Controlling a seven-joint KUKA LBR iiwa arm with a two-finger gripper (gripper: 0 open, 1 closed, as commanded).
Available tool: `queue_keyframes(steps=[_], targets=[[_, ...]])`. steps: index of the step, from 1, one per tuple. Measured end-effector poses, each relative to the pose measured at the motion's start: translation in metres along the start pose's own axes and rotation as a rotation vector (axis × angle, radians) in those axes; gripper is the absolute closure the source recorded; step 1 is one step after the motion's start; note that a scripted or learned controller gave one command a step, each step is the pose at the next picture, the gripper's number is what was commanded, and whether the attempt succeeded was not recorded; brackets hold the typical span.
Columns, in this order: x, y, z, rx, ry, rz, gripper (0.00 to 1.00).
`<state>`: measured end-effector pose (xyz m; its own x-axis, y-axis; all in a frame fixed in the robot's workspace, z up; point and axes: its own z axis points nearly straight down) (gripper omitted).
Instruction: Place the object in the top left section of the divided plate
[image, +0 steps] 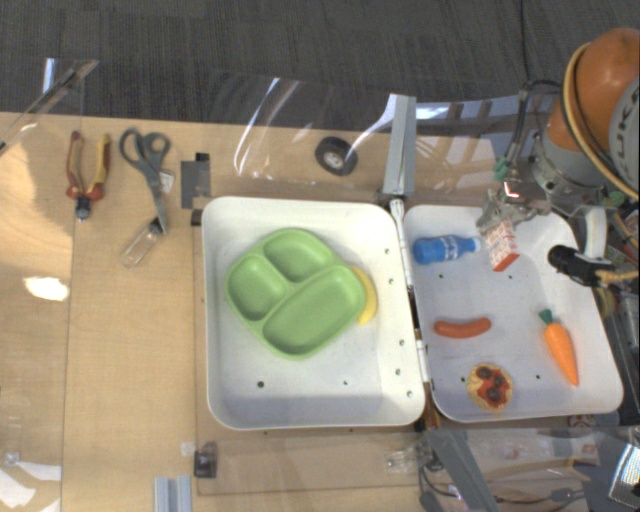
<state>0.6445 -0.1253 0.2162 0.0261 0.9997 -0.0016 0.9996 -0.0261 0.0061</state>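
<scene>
In the right bin (600, 395), nearest the camera, lies a small pizza toy (489, 385). Beyond it a carrot (560, 350) lies with its long axis running near to far, green top pointing away, and a sausage (462, 327) lies crosswise. Farther back, a blue bottle (443, 248) lies on its side, long axis left to right, cap pointing right toward the gripper (500, 240) just beside it. Whether the gripper is released or clenched cannot be told. No writing is readable. The green divided plate (296, 291) sits in the left bin (300, 400), over something yellow (366, 296).
</scene>
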Motion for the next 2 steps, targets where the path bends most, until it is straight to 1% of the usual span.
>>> queue_keyframes(steps=[1, 2], targets=[[0.044, 0.002, -0.05, -0.001, 0.002, -0.059, 1.0], [0.097, -0.032, -0.035, 0.001, 0.002, -0.107, 1.0]])
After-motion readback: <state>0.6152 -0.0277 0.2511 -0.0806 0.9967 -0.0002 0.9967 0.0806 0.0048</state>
